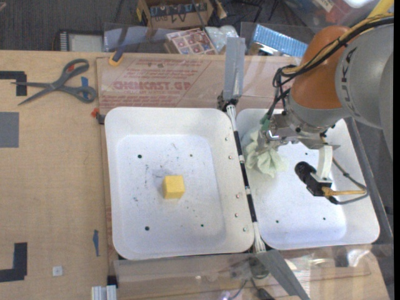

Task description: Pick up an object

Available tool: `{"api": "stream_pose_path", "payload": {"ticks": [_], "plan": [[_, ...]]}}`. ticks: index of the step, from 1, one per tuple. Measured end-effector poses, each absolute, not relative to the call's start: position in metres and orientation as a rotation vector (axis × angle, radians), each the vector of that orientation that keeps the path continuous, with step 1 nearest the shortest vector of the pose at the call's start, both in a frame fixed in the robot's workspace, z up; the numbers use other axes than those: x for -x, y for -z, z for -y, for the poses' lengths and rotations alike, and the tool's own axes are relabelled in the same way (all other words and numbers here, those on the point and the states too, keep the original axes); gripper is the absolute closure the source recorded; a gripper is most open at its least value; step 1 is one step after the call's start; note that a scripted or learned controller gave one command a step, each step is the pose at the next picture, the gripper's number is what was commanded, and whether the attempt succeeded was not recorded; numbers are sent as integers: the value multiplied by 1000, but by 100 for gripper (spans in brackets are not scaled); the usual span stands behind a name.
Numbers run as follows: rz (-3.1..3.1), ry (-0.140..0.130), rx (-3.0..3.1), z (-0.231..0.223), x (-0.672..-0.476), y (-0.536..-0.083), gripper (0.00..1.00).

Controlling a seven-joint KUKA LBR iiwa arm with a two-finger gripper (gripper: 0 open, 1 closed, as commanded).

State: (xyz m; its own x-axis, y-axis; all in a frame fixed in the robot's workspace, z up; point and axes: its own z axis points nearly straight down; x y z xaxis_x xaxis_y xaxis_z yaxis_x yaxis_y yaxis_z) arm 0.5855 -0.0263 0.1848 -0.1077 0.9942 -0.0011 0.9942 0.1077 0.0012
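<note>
Cloth [264, 159] lies crumpled at right bin [325, 227] edge — I lower end effector [270, 141] onto it; finger state unclear.

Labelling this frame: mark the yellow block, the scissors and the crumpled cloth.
yellow block [174, 187], camera view, top face.
scissors [60, 86], camera view, at the pivot.
crumpled cloth [265, 161], camera view, middle of its folds.

A bulky grey robot arm [369, 74] with a rounded orange band [322, 67], black cables [289, 80] looping beside it, and dark lettering on its casing.
</note>
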Motion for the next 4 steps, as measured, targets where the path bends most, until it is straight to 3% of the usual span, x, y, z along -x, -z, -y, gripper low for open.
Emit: {"api": "stream_pose_path", "payload": {"ticks": [1, 2, 3, 4], "plan": [[-2336, -1, -2094, 26, -586, -195, 100], [-2362, 0, -2069, -15, -630, -202, 100], [-2667, 1, -1663, 52, -596, -185, 100], [-2460, 2, -1957, 8, -567, -185, 100]]}}
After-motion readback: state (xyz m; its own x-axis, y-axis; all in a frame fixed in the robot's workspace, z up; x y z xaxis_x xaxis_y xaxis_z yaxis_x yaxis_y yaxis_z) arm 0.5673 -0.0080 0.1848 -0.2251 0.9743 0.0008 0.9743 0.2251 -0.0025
